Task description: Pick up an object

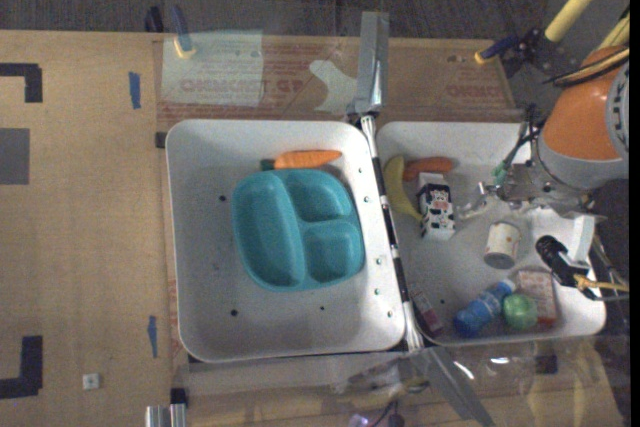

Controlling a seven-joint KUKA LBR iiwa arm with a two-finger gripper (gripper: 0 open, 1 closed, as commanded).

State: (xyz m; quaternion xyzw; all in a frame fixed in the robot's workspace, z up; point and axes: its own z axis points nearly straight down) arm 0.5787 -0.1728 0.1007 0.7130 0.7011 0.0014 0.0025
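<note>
Glossy blue bottle [483,308] lies at five o'clock; gripper [492,197], perhaps metallic, hovers above, its state indiscernible.

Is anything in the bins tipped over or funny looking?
Yes. A blue bottle lies on its side in the right bin near its front edge. In the left bin, a carrot lies outside the teal divided plate.

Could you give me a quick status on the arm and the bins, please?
Gripper over right bin, nothing seen held. Cup, bottle, banana loose below. Teal tray and carrot in left bin.
</note>
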